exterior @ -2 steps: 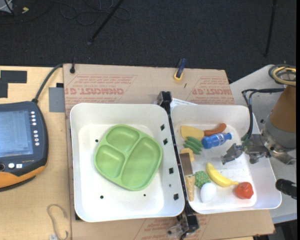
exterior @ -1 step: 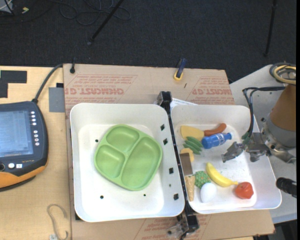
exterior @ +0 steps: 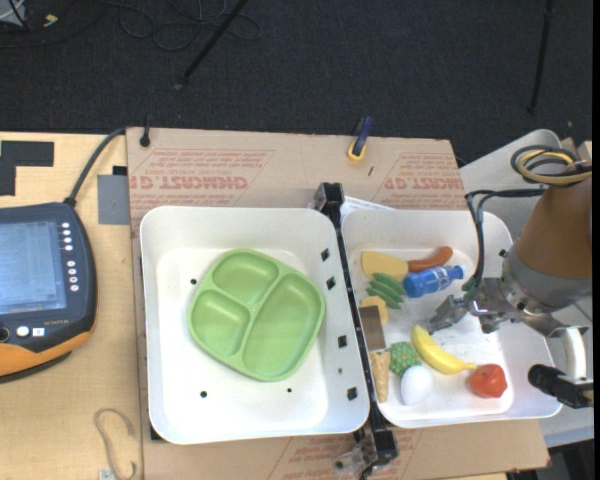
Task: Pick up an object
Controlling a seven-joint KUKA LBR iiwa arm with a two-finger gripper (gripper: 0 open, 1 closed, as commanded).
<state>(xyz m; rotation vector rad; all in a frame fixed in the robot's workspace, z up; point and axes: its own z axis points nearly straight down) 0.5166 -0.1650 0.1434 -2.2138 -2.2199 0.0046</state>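
In the right-hand bin the gripper is seen low over the white floor, reached in from the right on the grey arm with its orange band. Its dark fingers are spread apart, and nothing is seen between them. The task is therefore judged to be at an early stage: no object is lifted, and every toy is lying on the bin floor.

The nearest candidate is the yellow banana, which lies just below and slightly left of the gripper, apart from it as far as can be told. A blue bottle lies just above and to the left of the gripper, with a red sausage beyond it and a yellow wedge beside that. A green pepper-like piece is set near the bin's left wall. A white egg, a green leafy piece and a red tomato-like toy are gathered along the near side.

In the left-hand bin a green divided plate is lying flat, well apart from the gripper. On the tabletop at far left an operator pendant is resting.

What is left is judged to be the whole grasp: the gripper must be lowered around one object, closed, and raised.
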